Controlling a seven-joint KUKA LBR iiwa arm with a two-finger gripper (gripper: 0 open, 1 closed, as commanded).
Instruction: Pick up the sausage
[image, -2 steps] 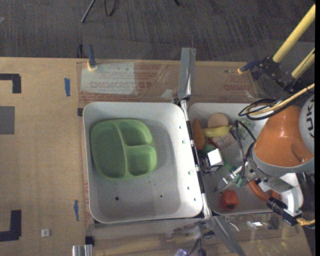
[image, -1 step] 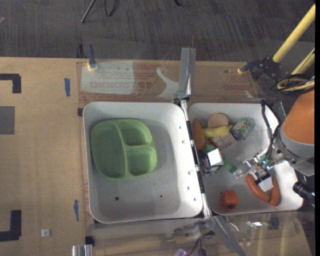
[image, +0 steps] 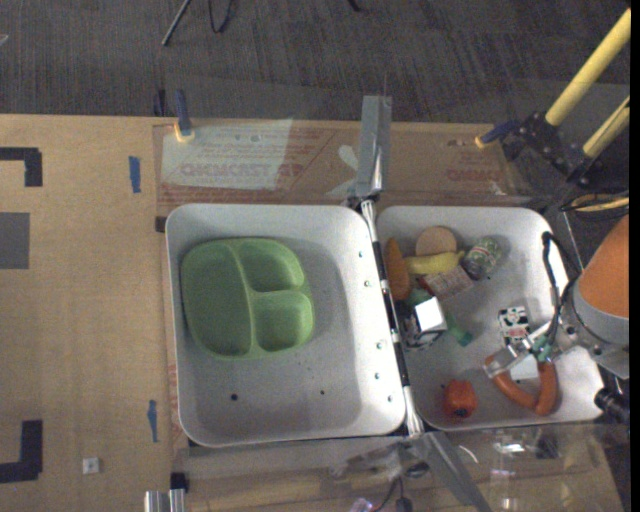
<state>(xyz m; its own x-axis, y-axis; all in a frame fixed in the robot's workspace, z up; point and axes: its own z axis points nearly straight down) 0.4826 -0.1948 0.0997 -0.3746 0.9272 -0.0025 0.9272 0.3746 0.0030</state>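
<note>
Cardboard (image: 80, 300) covers the bench at far left, marked with black corner brackets and strips of blue tape. The left bin (image: 290, 400) holds a green divided plate (image: 247, 296) with three compartments, lying in the bin's upper left portion. A metal divider strip (image: 373, 150) runs above the seam between the two bins. The right bin (image: 470, 225) holds a cluster along its left and upper area: an orange elongated item (image: 397, 268) beside the seam, a round tan item (image: 436, 241), a banana (image: 437, 263), a small can (image: 485, 256), a brown block (image: 449, 283) and a white cube (image: 429, 314). A red tomato-like item (image: 459, 398) lies near the bin's lower edge. The sausage (image: 522, 392) lies in the lower right portion of that bin, orange-red and curved into a U; its long axis runs roughly left to right, with both ends turned upward. The gripper (image: 528, 345) sits just above the sausage, at the sausage's open side; whether the jaws are released or clenched cannot be told, and the sausage is not seen between them. The arm (image: 610, 290) enters from the right, showing its orange band.
</note>
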